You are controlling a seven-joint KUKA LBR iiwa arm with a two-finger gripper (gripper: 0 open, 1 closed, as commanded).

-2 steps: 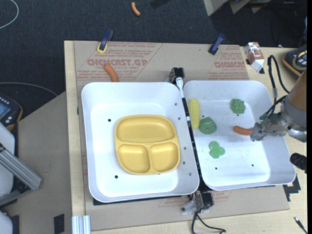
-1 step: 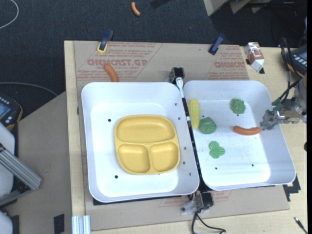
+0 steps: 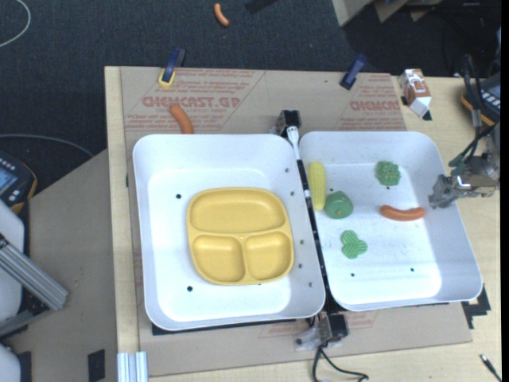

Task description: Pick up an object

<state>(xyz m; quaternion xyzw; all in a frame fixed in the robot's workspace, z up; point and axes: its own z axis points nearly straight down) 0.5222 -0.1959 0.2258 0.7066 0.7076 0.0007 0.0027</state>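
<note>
Dark carpet surrounded the worktop (image 3: 238,94). Grey metal tool (image 3: 447,189), grip state indeterminable, sat right of the orange sausage-shaped toy (image 3: 402,212); nothing lifted, pick outstanding.

Even, diffuse light falls from overhead — bright on the two white bins (image 3: 151,213), which wash toward glare on their floors. Shadows are soft and short, hugging the yellow divided tray (image 3: 238,235). The dark floor stays dim. Detail is soft overall — small items look slightly blurred and grainy.
</note>
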